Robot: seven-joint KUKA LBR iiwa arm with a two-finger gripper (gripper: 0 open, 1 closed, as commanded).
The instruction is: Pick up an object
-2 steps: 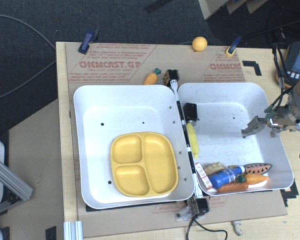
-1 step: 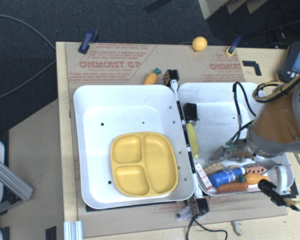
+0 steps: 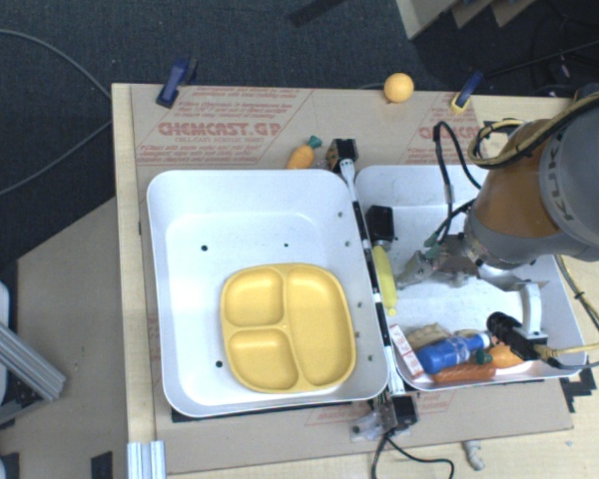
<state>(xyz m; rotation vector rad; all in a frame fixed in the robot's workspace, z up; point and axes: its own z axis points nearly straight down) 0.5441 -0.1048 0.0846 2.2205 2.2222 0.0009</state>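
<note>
Over the right bin [image 3: 419,190] hangs the hand [image 3: 422,264]; whether clenched or released, I cannot tell.

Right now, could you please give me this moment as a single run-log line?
arm: over right bin | gripper: low near left wall, nothing seen held | blue bottle: front edge | yellow tray: left bin

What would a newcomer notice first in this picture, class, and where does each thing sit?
The yellow divided plate stands out first, lying in the left white bin. Next comes the grey arm with its orange band, bent over the right bin. A blue bottle and an orange carrot-like object lie at that bin's near edge.
</note>
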